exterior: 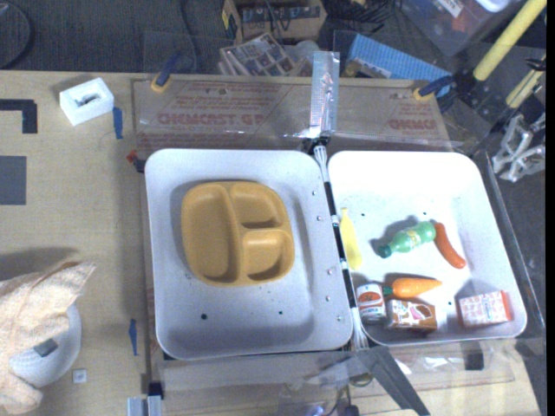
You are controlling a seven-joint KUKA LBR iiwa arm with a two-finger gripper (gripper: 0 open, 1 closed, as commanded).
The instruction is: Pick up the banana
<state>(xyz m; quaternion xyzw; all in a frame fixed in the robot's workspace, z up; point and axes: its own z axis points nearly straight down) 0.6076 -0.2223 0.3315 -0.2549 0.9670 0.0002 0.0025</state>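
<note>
Two white bins sit side by side on the wooden bench. Along the right bin's (486, 189) near edge lie a small can (370, 302), a carton (411, 314) and a juice box (484, 308); a carrot (414, 286) lies just behind. Farther back lie a green bottle (406, 238) and a sausage (448, 244). The banana (349, 237) rests against that bin's left wall. A yellow divided tray (236, 232) fills the left bin's (165, 189) middle.

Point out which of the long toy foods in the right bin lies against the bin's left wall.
The yellow plastic banana. It lies lengthwise along the left wall, while the orange carrot and reddish-orange sausage sit farther right.
</note>
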